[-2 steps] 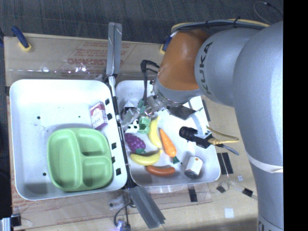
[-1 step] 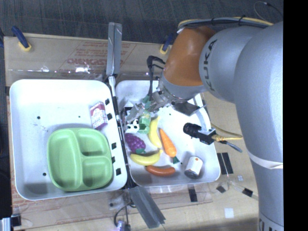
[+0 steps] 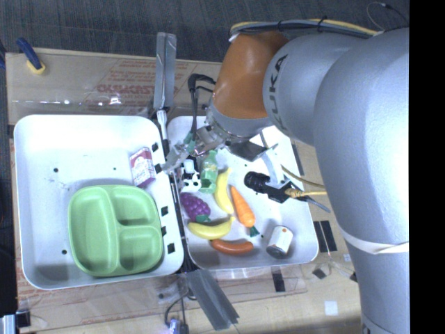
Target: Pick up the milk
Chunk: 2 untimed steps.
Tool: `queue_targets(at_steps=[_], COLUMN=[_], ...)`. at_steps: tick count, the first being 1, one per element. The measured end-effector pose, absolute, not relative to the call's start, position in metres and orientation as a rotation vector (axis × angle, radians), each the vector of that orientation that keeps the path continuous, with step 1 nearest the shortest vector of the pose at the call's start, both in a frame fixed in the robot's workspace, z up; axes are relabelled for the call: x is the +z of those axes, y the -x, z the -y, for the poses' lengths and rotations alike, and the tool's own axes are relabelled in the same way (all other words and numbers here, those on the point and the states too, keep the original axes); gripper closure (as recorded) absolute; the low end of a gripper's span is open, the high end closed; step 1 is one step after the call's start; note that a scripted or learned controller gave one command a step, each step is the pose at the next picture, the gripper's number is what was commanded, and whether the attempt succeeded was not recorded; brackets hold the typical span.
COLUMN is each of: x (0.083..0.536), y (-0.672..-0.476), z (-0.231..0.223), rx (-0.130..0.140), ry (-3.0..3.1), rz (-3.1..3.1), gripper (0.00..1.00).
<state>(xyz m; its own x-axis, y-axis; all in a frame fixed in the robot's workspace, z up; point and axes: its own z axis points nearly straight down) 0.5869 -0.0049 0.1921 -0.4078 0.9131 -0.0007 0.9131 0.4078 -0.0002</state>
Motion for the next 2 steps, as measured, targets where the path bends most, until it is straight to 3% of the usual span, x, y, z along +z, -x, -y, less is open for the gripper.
queue_targets(at_steps=[1, 2], x=[0.192, 0.191], y=[-0.587, -0.566], z=[0.047, -0.002], rx=[-0.001, -0.004], ry=[-1.749, -1.765], rz=[-2.608, -2.603], gripper=[0.0, 0.0])
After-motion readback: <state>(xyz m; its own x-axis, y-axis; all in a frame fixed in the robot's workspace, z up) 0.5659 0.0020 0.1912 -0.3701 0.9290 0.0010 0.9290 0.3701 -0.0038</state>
